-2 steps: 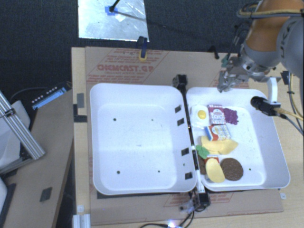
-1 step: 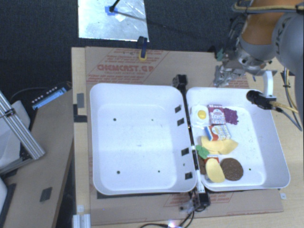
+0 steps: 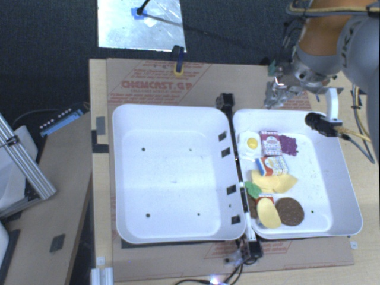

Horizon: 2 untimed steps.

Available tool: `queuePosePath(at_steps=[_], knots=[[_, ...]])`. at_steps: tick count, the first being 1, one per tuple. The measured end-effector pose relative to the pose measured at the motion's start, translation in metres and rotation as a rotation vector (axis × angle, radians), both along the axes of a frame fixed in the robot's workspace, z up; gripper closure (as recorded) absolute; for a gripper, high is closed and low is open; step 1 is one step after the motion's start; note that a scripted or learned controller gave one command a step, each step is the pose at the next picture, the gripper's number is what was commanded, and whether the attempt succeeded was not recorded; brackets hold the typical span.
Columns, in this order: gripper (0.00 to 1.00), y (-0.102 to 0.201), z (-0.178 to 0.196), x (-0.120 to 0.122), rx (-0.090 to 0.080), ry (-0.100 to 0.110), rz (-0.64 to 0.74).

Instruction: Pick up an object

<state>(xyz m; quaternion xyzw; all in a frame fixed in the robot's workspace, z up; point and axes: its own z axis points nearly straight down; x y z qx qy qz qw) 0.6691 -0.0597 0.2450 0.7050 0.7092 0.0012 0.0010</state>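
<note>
- Brown disc and yellow piece, lower right of frame, crowd the right bin; a descent could catch two.
- Gripper, upper right beyond the rim, could clip it; finger spread cannot be told.

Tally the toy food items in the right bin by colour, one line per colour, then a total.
White: 1, fried egg
Red and white: 2, carton, small pack
Purple: 1, grapes
Yellow: 2, chip-like piece, oval piece
Green: 1, small piece
Brown: 1, round patty
Total: 8
</note>
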Motion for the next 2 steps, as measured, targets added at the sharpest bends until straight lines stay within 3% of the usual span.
queuePosePath(at_steps=[1, 2], knots=[[1.0, 0.035, 0.158, 0.001, 0.0, -0.019, 0.003], [1.0, 0.092, 0.142, 0.0, 0.002, 0.0, 0.004]])
